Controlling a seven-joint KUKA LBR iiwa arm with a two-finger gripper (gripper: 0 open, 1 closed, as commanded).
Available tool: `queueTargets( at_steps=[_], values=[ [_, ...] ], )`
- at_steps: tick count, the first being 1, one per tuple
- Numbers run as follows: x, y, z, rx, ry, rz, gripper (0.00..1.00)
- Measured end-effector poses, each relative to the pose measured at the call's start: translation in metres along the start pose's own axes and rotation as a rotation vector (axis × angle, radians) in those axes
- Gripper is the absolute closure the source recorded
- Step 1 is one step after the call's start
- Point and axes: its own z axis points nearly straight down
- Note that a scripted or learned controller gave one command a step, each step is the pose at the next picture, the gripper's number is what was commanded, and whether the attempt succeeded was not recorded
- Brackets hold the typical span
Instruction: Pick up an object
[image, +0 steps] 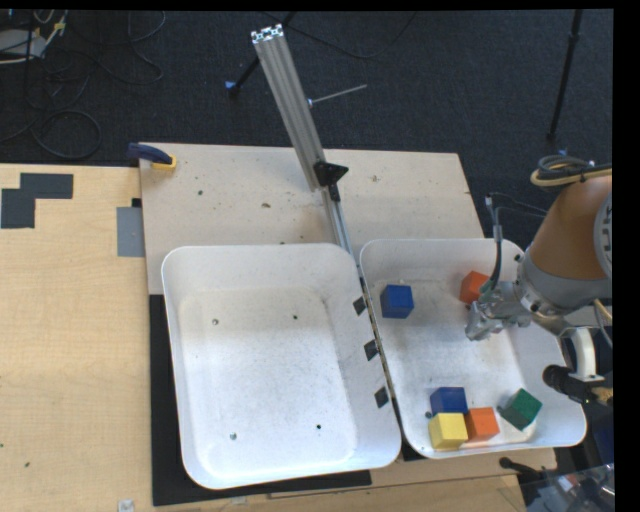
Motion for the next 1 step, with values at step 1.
queueTargets(
  at_steps=[1],
  values=[
    [0.0066, 0.0029, -0.0454, -0.006, -0.001, -0.009, 1.00]
  ],
)
